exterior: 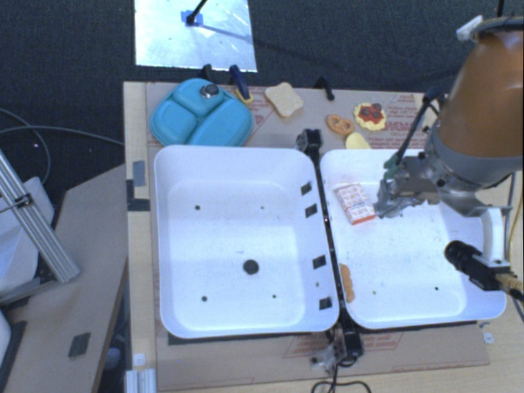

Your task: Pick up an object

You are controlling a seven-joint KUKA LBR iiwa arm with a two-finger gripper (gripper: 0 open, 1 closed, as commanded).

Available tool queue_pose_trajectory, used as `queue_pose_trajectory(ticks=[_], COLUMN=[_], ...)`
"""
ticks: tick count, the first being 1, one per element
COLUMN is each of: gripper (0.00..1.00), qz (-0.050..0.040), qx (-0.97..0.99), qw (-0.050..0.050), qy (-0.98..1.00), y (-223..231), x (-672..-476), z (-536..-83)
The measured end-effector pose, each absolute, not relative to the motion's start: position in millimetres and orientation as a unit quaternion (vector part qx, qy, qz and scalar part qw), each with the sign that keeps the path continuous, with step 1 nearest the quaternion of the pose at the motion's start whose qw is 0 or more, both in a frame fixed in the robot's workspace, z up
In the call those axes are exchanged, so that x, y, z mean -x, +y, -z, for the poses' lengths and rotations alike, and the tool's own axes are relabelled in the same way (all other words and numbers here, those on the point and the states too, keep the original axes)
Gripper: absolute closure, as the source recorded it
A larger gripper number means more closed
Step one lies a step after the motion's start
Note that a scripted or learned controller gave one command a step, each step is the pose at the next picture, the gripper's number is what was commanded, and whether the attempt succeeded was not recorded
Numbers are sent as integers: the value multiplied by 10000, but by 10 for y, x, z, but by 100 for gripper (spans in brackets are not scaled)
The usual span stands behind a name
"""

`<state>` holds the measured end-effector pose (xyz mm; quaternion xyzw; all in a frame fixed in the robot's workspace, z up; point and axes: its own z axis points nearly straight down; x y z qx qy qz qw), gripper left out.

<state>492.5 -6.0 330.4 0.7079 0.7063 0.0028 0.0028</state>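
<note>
In the right bin, near its back left corner, lies a small white packet with red print. My gripper hangs low over this bin, just right of the packet and close to its edge. Nothing shows as held. A small brown piece rests against the right bin's left wall. A dark round disc lies in the middle of the left bin.
Behind the bins on the board sit a blue lidded container, a toast slice, a pretzel, a small pizza toy and a yellow piece. A black cylinder juts over the right bin's right side.
</note>
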Motion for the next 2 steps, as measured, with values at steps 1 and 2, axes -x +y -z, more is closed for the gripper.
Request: queue_pose_trajectory(ticks=[1, 2], gripper=[100, 100], qz=[-18, -87], qx=[-7021, -7083], qw=[-9, 81], qy=[7121, 7058], y=[1015, 385], x=[-5068, -5309], z=[-3094, -4751])
